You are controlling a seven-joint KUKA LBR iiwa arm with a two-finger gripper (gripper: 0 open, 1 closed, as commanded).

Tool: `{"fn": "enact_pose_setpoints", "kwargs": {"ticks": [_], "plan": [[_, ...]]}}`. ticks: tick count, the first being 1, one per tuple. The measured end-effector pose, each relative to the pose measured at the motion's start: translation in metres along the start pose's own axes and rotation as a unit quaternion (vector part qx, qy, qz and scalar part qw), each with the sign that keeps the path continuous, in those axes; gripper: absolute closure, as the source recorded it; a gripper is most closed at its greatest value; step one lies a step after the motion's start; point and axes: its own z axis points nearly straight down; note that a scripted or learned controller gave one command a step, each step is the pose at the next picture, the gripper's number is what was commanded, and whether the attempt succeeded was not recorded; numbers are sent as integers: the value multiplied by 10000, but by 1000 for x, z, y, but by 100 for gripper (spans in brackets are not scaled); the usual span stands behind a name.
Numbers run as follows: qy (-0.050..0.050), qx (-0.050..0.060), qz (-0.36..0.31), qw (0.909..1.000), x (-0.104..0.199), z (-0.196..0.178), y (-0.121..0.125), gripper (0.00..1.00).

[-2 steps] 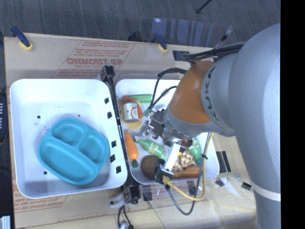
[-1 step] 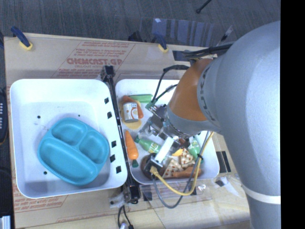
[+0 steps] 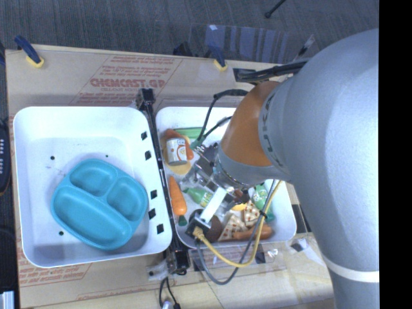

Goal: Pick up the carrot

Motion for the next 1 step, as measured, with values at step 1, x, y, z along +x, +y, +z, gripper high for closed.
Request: {"fn": "enact_pose_setpoints", "kwargs": {"ticks": [1], "plan": [[7,-37,604,9982,6,-1,9,0]]}}
